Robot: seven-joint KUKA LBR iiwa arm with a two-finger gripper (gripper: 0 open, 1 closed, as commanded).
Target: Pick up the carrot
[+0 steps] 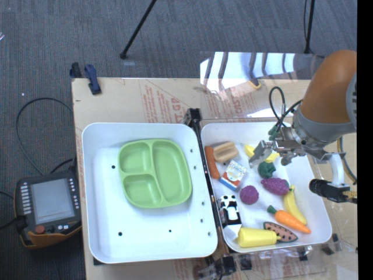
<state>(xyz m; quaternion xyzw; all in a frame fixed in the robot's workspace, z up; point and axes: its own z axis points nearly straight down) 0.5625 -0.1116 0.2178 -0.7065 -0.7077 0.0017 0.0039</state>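
Camera view: the carrot [288, 220] lies near the front right corner of the right bin [324, 226], beside a banana [293, 203], well apart from the tool [273, 154], whose fingers stand apart, holding nothing.

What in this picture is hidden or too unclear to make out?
- The hand: small and shadowed beneath the arm in the camera view; open or shut is unclear.
- The broccoli: its top lies under the hand.
- The carrot: its far side sits against the banana.
- The small box: its label is too small to read.
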